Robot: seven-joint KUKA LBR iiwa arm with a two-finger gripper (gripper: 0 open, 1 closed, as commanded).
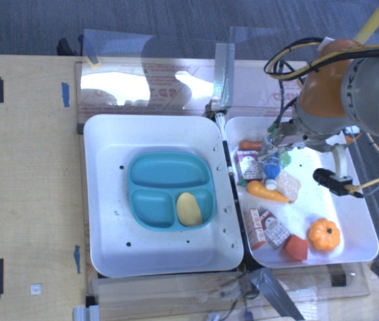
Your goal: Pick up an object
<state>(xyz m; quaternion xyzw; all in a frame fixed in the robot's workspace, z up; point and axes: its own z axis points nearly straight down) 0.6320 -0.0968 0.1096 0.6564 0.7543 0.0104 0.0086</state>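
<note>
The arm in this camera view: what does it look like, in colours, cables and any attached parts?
The arm is grey and bulky, with a rounded orange band above the wrist. Black and yellow cables loop around the orange section. A black part juts out on a thin cable over the right bin. The gripper is small, metallic and cluttered with wiring.

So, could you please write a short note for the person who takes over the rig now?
Gripper: low in the right bin, over the pile at its far left; fingers hard to read, nothing seen held.
Right bin: carrot, small pumpkin, red block, packets.
Left bin: blue tray with a yellow potato.
Done: no pick visible.
Left: grasp one object and lift it.
</note>
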